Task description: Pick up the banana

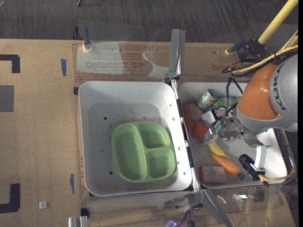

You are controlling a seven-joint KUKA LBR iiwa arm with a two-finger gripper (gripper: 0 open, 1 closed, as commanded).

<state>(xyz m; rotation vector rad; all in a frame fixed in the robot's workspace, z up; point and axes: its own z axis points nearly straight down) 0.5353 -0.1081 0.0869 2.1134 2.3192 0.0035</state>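
Presently: banana (217, 149) in right bin (279, 171), beside carrot (226, 163), not lifted | gripper (214, 132) low just above banana; grip state cannot be told | grasp and lift remain | tray (142, 151) in left bin (94, 126).

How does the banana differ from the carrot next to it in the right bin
The banana is yellow; the carrot is orange. The banana lies partly under the gripper, so only its lower part shows, while the carrot lies in full view. The banana sits nearer the bin's middle, the carrot nearer its front edge. Both lie flat, side by side.
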